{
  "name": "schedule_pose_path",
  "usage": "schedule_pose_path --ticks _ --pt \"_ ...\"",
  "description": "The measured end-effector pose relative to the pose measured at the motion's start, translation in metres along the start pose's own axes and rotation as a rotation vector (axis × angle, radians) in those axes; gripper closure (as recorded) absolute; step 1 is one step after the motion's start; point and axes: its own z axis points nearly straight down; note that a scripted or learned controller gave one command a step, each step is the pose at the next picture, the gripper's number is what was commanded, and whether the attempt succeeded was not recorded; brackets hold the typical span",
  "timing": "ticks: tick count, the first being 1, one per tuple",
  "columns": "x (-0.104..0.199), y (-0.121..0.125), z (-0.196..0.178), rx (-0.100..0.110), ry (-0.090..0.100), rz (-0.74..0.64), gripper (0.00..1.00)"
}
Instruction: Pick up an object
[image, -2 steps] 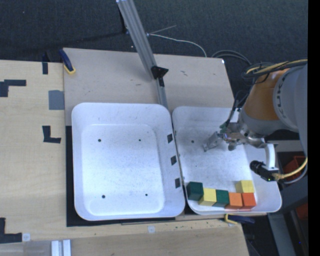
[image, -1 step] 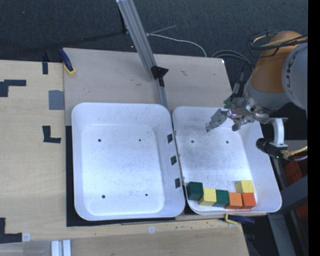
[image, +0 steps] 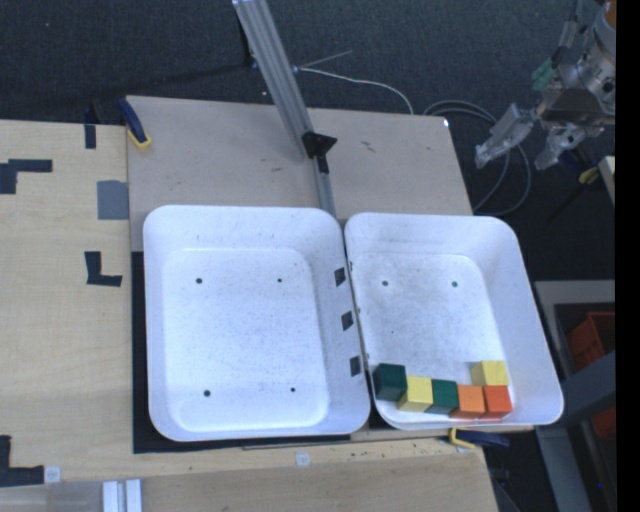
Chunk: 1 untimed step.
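Well below the pincer (image: 528, 150), blocks (image: 445, 390) lie.

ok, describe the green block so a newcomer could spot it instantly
Take the right-hand white bin of the two on the bench, and look along its near wall, where a short row of small blocks sits. The green block is at the left end of that row, closest to the divide between the bins. It is the only dark green one; its neighbours are yellow, orange and red.

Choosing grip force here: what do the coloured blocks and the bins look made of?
The coloured blocks look like painted wood or matte foam: flat colours, crisp edges, no shine. The right bin and left bin look like thin moulded white plastic: rounded rims, slight sheen, dark speckles.
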Motion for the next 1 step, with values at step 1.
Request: schedule_pose_path --ticks 1 --pt "0.0057 -0.0917 0.0709 0.017 0.003 0.005 0.0"
